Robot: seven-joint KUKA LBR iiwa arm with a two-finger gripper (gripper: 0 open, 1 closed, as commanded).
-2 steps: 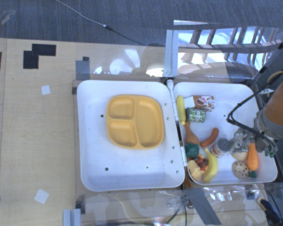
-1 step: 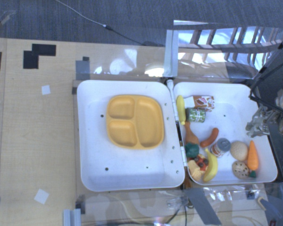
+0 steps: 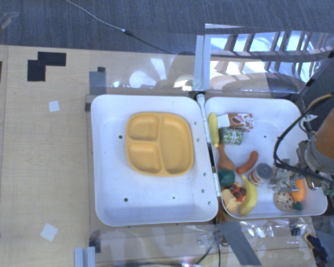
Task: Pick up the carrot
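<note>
The carrot (image 3: 299, 190) is a short orange piece lying near the front right corner of the right bin (image 3: 278, 107). My gripper (image 3: 292, 180) hangs right over it, with grey metal parts covering the carrot's upper end. The arm's orange band (image 3: 329, 135) rises behind it at the right edge. A round speckled cookie (image 3: 283, 201) lies just left of the carrot, touching or nearly touching it.
The right bin also holds a sausage (image 3: 247, 162), a small can (image 3: 261, 173), a banana (image 3: 249, 197), a green can (image 3: 231, 136), a small box (image 3: 240, 120) and several toy foods by the left wall. A yellow divided plate (image 3: 158, 143) lies in the left bin (image 3: 108, 166).
</note>
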